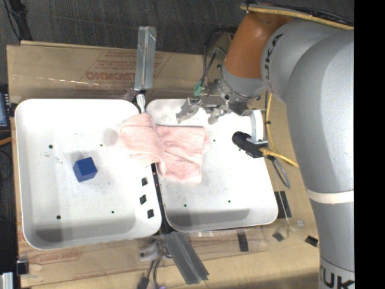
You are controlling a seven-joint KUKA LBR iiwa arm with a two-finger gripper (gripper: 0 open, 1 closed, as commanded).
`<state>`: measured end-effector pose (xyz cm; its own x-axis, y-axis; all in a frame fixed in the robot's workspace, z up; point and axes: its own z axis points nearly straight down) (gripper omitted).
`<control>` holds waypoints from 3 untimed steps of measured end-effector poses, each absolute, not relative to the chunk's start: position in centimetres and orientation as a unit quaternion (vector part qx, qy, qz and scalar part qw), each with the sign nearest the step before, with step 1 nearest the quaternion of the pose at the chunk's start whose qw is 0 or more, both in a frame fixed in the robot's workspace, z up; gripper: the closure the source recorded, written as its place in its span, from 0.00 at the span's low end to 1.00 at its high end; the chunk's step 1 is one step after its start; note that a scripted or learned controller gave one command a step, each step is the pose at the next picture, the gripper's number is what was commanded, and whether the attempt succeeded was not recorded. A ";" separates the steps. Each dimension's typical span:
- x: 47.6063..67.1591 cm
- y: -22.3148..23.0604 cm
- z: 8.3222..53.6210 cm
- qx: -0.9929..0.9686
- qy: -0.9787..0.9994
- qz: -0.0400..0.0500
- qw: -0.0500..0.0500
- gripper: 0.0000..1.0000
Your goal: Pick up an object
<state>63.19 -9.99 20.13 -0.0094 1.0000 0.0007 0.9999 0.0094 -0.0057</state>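
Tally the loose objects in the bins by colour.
Blue: 1, the cube in the left bin
Pink: 1, the cloth draped across both bins' shared rims
Total: 2

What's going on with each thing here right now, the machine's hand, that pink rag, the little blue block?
End effector: hovering above the right bin's far edge, holding nothing; fingers open.
Pink cloth: crumpled, draped across the divide between both bins, untouched.
Blue cube: sitting alone on the left bin's floor, apart from the cloth.
Left bin: holds the cube and part of the cloth.
Right bin: holds the rest of the cloth.
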 end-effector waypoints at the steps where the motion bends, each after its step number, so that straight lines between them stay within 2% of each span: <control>1: 61.0 -11.5 10.0 -0.703 -0.711 0.002 0.002 0.00; 2: 60.5 -15.2 9.3 -0.605 -0.797 0.000 0.002 0.00; 3: 60.5 -15.2 10.4 -0.603 -0.798 0.001 0.002 1.00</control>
